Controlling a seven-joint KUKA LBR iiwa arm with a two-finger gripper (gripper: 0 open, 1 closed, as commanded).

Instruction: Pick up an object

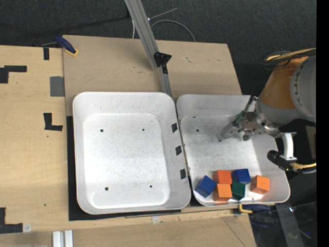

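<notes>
Looking down, we see the gripper (226, 135) low over the right bin (205, 109), well apart from the blocks (232, 184) packed along its near edge — nothing sits between its fingers, though we cannot tell their spread. Closing here would catch nothing, and the tight cluster — blue block (205, 186) aside — leaves little finger room.

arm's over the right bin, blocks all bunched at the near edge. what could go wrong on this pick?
1. The blocks sit packed together, touching; fingers may not fit between them and could push rather than grasp.
2. They lie against the right bin near wall, which may block a finger.
3. The gripper hangs well up-bin from the cluster, over bare floor; closing there would likely grab nothing.
</notes>
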